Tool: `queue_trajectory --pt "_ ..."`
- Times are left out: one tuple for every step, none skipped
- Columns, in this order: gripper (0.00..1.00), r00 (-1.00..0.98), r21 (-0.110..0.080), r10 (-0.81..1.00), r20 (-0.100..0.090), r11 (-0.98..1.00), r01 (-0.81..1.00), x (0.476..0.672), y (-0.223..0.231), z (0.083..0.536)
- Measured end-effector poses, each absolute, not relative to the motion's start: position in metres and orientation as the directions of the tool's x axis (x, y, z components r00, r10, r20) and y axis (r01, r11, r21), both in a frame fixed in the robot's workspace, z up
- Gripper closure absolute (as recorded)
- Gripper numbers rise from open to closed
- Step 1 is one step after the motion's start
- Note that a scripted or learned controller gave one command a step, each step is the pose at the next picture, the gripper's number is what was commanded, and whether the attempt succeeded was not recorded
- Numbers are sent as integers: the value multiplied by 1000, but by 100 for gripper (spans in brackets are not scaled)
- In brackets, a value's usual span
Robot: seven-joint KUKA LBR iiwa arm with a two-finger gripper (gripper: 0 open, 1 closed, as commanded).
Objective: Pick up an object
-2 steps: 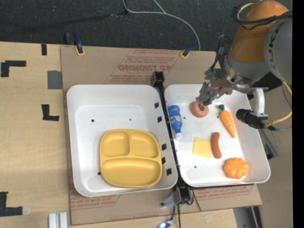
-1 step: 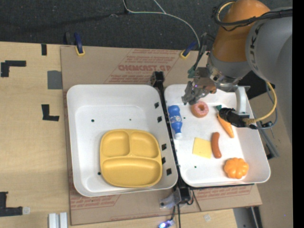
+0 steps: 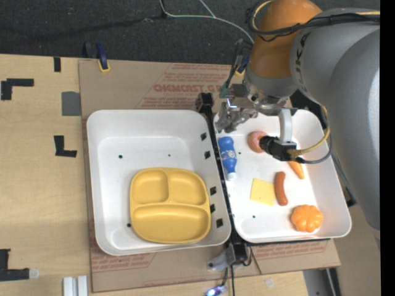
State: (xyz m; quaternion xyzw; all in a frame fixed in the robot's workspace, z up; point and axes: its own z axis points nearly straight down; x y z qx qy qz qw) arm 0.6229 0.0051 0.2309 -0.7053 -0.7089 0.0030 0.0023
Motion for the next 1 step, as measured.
queue_trajectory --pt "100 -6 -8 1000 0 6 1000 636 58 214"
